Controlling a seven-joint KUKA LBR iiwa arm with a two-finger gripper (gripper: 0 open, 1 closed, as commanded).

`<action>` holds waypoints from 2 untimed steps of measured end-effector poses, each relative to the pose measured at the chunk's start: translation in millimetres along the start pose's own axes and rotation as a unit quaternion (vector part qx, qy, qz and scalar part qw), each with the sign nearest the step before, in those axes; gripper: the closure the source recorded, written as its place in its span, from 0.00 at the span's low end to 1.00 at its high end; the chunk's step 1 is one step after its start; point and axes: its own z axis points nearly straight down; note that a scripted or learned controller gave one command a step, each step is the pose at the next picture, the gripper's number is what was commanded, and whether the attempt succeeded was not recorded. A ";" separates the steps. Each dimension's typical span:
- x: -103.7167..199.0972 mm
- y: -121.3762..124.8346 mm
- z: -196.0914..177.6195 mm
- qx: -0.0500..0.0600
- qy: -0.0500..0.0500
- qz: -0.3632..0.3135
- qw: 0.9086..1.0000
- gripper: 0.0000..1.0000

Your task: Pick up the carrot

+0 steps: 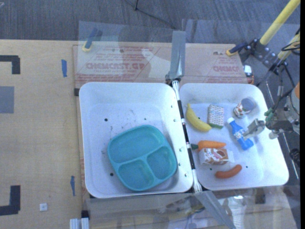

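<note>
The carrot is orange with a small green end and lies flat in the right bin, just above a small juice carton and touching its top edge. My gripper hangs over the right side of that bin, right of and slightly above the carrot, close to a blue bottle. It is well apart from the carrot, and nothing shows in its grasp.
In the right bin there are also a banana, a checkered packet, a small round cup and a reddish sausage. The left bin holds a teal divided plate. A yellow pole and cables stand at the back right.
</note>
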 end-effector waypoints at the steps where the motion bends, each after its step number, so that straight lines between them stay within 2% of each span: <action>1: 82.7 -12.3 42.6 0.000 0.000 -0.174 0.985 0.00; 2: 79.8 -11.5 32.3 -0.002 -0.001 -0.171 0.985 1.00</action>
